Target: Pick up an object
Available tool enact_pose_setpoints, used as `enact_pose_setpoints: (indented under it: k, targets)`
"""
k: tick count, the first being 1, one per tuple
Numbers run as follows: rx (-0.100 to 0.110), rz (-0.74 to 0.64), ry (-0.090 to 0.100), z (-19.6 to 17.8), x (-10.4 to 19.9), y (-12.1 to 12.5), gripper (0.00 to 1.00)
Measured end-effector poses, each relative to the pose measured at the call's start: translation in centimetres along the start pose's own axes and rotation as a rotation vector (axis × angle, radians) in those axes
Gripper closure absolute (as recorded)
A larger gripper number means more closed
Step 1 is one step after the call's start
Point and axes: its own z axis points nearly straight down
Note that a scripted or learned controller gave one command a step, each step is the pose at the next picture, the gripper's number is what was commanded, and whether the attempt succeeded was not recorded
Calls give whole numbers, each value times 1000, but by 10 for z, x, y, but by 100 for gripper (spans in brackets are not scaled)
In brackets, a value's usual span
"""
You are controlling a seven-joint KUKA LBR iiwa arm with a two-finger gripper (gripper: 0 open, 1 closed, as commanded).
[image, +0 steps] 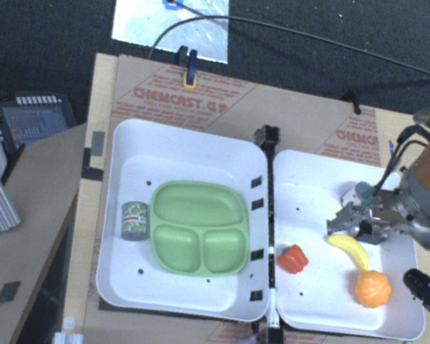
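Where the arm leans in over the right bin (310,182), the gripper (348,225) sits low with the banana (351,249) just beneath and touching its tip, though I cannot tell how its jaws stand, dark and blurred as they are. Past the banana sits an orange (373,289), a red pepper (293,258) off to the side, and well apart a green tray (198,227) and small can (134,220)

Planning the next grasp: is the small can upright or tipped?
Tipped: the can lies on its side beside the green tray, label facing up.
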Motion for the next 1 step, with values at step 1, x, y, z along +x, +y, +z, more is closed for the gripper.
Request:
enact_pose_setpoints:
  k: [1]
  targets:
    - [4, 2, 1, 51, 2, 10, 0]
